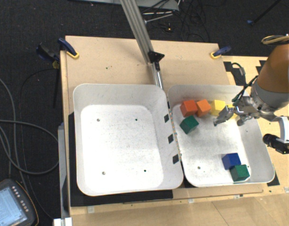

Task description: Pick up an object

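my gripper (230, 115) over right bin (257, 147), 3 o'clock of yellow block (219, 106) | jaws apart, nothing between | blue block (231, 160) at 6 o'clock

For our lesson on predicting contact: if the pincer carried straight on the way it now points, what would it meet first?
Probably the yellow block: the pincer points leftward at it, fingertips close beside it. Height is unclear from this slant, so it might pass over.

Single fixed camera, high above the table (116, 65), looking down at a slant, apparently from the near side, on both bins.
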`<state>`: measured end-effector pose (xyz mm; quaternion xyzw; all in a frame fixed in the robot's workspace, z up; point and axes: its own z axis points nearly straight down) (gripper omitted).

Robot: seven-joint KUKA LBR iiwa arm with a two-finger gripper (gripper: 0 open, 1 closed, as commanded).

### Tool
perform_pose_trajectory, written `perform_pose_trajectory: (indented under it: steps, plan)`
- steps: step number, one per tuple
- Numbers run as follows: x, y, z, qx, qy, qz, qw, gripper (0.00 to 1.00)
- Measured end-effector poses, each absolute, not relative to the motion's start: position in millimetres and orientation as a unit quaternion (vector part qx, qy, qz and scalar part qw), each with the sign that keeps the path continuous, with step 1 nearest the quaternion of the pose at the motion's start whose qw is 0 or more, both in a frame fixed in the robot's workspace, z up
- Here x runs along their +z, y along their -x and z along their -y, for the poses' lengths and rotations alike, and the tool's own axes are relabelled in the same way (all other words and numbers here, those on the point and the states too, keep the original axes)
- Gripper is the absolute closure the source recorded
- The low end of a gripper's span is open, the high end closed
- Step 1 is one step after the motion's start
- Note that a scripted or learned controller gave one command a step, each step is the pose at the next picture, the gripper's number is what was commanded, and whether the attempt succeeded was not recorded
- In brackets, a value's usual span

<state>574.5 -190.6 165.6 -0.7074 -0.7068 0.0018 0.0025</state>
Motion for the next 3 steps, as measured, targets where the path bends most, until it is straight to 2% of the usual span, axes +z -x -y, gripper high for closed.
perform_pose_trajectory:
  steps: [1, 2, 3]
  plan:
    - [115, -583.2, 188, 0.0012, 0.706, 0.708, 0.002, 0.00]
    - [129, -584.2, 188, 0.0000, 0.707, 0.707, -0.001, 1.00]
    - [192, -583.9, 186, -0.0017, 0.706, 0.708, -0.003, 1.00]
